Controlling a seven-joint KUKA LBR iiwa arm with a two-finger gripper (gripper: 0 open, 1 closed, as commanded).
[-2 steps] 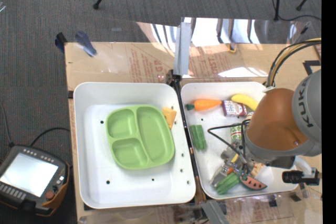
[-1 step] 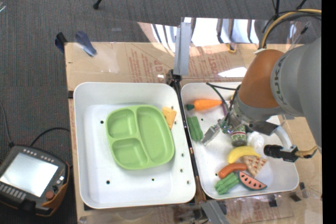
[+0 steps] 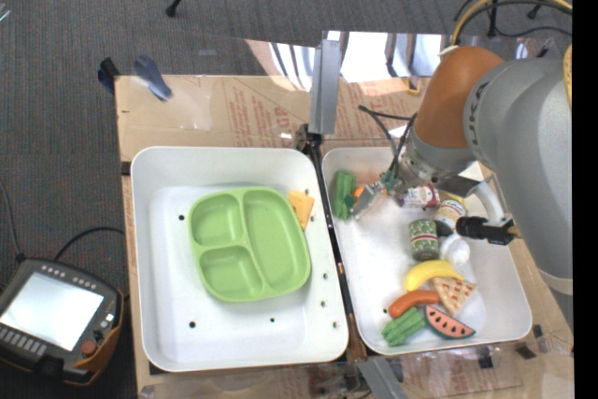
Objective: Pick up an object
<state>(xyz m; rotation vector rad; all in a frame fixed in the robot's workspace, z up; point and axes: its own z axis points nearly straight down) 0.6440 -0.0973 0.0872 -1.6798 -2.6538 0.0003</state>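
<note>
My gripper (image 3: 372,195) is low over the upper left part of the right bin (image 3: 374,285), reaching in from the right. Just to its left, against the bin's left wall, stands a green vegetable (image 3: 343,193), with a small orange bit (image 3: 360,192) between the two. Farther right and nearer the front lie a dark green can (image 3: 423,239), a banana (image 3: 433,273), a waffle wedge (image 3: 456,293), a watermelon slice (image 3: 449,321), a red sausage (image 3: 414,301) and green beans (image 3: 404,328).
The left bin (image 3: 159,294) holds a green divided plate (image 3: 250,244) with a yellow cheese wedge (image 3: 301,206) at its upper right. The arm's grey body (image 3: 523,145) covers the right bin's far right corner. A teach pendant (image 3: 56,318) lies on the floor at the left.
</note>
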